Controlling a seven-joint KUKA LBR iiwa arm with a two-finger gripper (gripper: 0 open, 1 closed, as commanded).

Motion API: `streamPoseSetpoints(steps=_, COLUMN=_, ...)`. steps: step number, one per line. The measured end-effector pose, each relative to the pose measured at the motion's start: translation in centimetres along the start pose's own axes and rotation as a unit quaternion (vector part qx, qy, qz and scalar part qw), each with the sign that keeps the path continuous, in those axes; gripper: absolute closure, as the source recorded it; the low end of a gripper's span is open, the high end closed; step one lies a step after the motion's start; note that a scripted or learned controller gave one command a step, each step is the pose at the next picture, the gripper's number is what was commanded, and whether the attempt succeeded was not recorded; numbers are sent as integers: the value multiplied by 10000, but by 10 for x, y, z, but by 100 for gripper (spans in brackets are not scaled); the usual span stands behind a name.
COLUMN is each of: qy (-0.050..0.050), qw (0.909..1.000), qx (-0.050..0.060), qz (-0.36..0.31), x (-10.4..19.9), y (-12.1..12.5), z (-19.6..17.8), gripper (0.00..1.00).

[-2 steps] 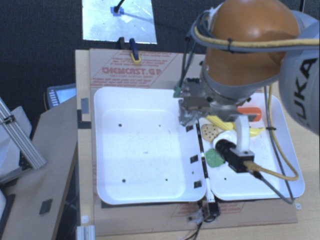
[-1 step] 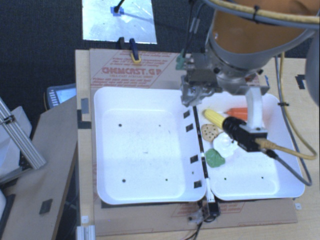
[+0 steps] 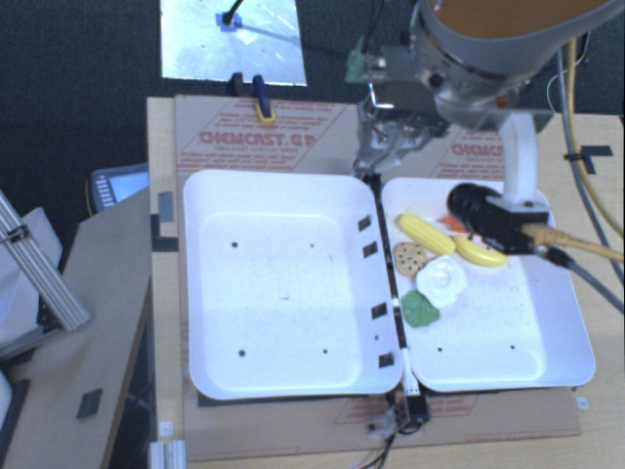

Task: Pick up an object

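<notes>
My jaws, apart or together I cannot tell, hang at upper centre where the bins meet, with the yellow banana [image 3: 426,234], cookie [image 3: 409,258], white egg [image 3: 442,281] and green leaf [image 3: 421,309] clustered just below in the right bin [image 3: 508,350].

I count two shallow white plastic bins [image 3: 210,360]. In them there are two yellow banana-shaped toy pieces [image 3: 426,233], one round tan speckled biscuit [image 3: 409,258], one white fried-egg toy [image 3: 441,281], one green leafy piece [image 3: 421,309] and one small orange-red scrap [image 3: 451,223], partly hidden.

I see the bench [image 3: 163,301] bearing 1 cardboard sheet [image 3: 293,137]. On it, bin 1 [image 3: 283,296] and bin 2 [image 3: 527,352] sit side by side, their seam beneath the gripper [image 3: 371,167].
</notes>
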State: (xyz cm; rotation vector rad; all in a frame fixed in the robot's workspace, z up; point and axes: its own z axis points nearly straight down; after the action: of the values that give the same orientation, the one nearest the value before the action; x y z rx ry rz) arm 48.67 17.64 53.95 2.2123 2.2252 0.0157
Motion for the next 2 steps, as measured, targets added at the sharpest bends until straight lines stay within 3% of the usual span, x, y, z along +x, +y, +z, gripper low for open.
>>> streamPoseSetpoints(steps=2, qy=-20, qw=10000, qx=35, qz=24, x=2, y=18, z=5, gripper=100)
